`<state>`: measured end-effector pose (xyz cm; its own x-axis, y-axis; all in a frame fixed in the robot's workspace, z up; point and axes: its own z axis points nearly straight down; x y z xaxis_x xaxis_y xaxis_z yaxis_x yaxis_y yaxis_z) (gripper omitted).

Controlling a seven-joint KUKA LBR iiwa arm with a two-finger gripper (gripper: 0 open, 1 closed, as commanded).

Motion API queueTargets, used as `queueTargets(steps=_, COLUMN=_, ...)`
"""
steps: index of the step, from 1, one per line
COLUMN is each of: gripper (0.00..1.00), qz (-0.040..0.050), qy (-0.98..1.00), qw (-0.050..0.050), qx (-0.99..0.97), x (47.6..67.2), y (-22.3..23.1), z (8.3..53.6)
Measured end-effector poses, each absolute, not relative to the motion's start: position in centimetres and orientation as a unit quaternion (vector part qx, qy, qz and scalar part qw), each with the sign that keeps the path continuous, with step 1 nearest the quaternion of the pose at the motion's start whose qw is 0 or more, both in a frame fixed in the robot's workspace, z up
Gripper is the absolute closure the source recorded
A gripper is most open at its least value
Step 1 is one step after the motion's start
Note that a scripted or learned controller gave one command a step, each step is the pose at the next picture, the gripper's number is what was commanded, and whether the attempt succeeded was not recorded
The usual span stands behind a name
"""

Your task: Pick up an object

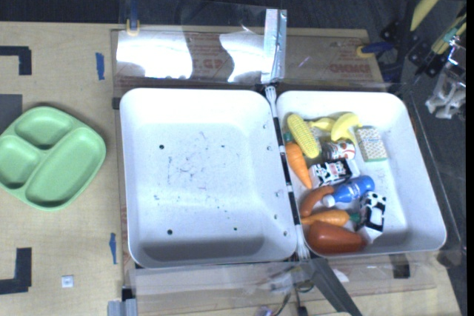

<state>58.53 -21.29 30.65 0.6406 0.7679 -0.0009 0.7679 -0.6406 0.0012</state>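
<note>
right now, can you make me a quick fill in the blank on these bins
1. All the toy food lies in the ___ bin.
2. The corn cob lies beside a yellow ___.
3. The divided plate on the bench is ___ in colour.

Missing words: right; banana; green

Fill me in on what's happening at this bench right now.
Nothing is being handled at this moment. The right bin holds a pile of toy food along its left side: a corn cob, a banana, a carrot, a blue bottle and a red-brown piece at the front. The left bin sits beside it, and a green divided plate lies on the bench to the far left. No object has been picked up yet.
</note>
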Motion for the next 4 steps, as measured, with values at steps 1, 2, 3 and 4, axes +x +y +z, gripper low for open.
queueTargets(steps=1, gripper=1.0, qz=-0.0003, qy=0.323, qw=0.0, qx=0.946, x=60.9, y=-20.2, z=36.6)
queueTargets(steps=2, gripper=1.0, qz=-0.0005, qy=0.102, qw=0.0, qx=0.995, x=63.5, y=-21.1, z=37.9)
queueTargets(steps=3, gripper=1.0, qz=-0.0002, qy=0.103, qw=0.0, qx=0.995, x=64.5, y=-22.1, z=42.0)
queueTargets(steps=4, gripper=1.0, qz=-0.0001, qy=0.103, qw=0.0, qx=0.995, x=66.2, y=-22.1, z=43.5)
